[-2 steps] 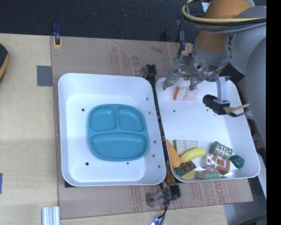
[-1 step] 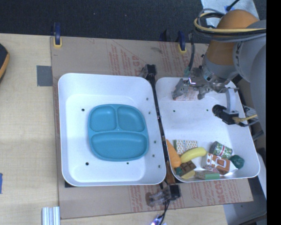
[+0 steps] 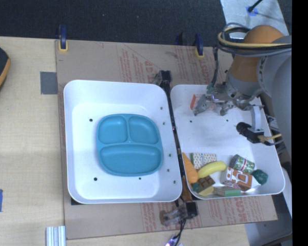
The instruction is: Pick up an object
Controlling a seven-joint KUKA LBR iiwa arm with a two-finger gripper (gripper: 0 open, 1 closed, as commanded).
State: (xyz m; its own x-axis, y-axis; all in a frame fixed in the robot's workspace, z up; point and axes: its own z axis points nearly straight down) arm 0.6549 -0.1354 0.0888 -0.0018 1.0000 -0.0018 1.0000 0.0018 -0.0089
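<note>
1. The gripper (image 3: 208, 104) hangs over the right bin's (image 3: 180, 99) far left corner; finger spread cannot be told.
2. The toy pile (image 3: 223, 176) hugs its near edge; bare floor between.
3. A blue plate (image 3: 129, 144) centres the left bin (image 3: 72, 137).

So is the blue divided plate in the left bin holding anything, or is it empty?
Empty. The blue plate lies flat in the left bin, all three compartments bare. The toy food is piled in the right bin's near corner.
</note>
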